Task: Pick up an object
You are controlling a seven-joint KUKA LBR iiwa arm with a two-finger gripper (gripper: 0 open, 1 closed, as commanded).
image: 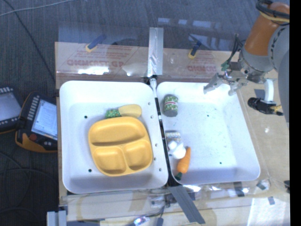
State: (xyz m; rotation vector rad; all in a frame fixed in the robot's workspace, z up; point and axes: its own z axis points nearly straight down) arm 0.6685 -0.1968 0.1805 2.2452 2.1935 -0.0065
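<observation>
Seemingly light and rigid, the carrot [184,160] lay at lower centre of the frame in the right bin [235,140]; its thick middle suited grasping. The gripper [221,84], fingers apart, hovered upper right.

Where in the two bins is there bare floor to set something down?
Right bin: bare from the can and carrot across to its right wall. Left bin: crowded by the yellow tray; only narrow margins free.

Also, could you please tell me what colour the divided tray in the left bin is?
Yellow; the tray shows plainly in the camera view.
</observation>
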